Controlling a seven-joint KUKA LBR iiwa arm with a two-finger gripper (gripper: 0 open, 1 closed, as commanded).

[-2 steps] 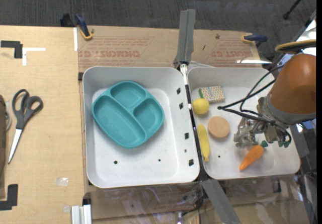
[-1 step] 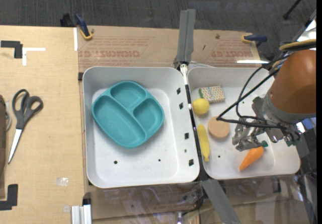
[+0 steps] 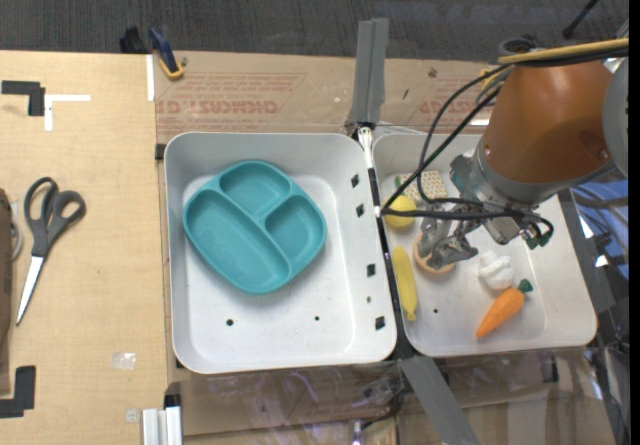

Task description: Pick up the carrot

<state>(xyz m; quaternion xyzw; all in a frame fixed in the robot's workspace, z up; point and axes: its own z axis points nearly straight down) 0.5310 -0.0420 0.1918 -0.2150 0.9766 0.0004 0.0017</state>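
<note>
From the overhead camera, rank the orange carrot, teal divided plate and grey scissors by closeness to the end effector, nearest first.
1. Orange carrot, right bin, just below and right of the end effector.
2. Teal divided plate, left bin.
3. Grey scissors, on the bench at far left.

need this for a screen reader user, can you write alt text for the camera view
A grey and orange robot arm's gripper hangs over the right white bin, above a small tan item, with the carrot lying untouched nearer the camera. A banana lies along that bin's left wall, and the left bin holds a teal divided plate.
</note>
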